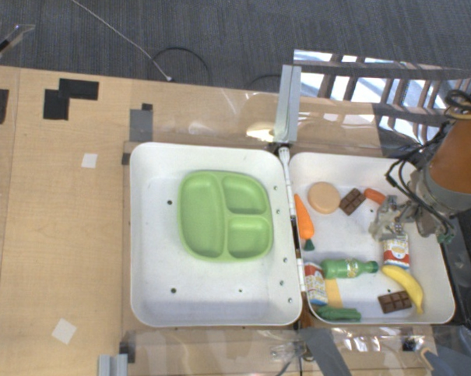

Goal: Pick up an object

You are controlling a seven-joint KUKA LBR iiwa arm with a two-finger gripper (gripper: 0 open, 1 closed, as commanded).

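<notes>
Hovering over the right bin point(449, 267), the gripper point(391, 221) has an unreadable opening. Crowded by the small bottle point(396, 253) and banana point(406, 286), it risks a glancing miss

We see a dark grey floor point(188, 25) at the top, with a thin black cable point(179, 60) lying on it. Below is a light wooden bench point(54, 238). It has black squares point(68, 96) on it and small pale stickers point(89, 160). A shiny metal frame point(365, 76) stands at the back.
</notes>
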